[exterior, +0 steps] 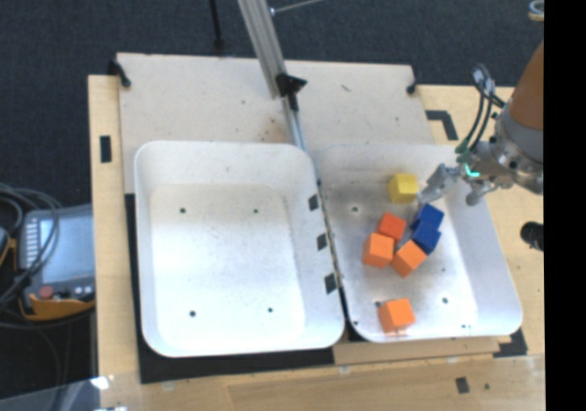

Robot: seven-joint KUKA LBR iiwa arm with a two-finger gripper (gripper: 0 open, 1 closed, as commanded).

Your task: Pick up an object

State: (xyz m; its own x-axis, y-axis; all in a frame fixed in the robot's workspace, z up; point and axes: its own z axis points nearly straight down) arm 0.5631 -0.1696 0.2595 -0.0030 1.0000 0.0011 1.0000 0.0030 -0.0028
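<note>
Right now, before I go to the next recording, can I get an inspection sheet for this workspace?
Surface: wooden bench with two white bins, the left bin and the right bin.
Job's things: in the right bin, a yellow block, two blue blocks and four orange blocks, most of them bunched together.
Clutter: nothing seen.
Grippers: gripper low over the right bin, beside the yellow block, holding nothing.
Cables: bundle at far left.
Surroundings: dark carpet, metal rail, small screen unit.

arm [524, 112]: orange band above a grey wrist | gripper [444, 182]: grey metal, slim pale fingers | small green light glowing at the wrist | dark cables looping up along the wrist's side
</note>
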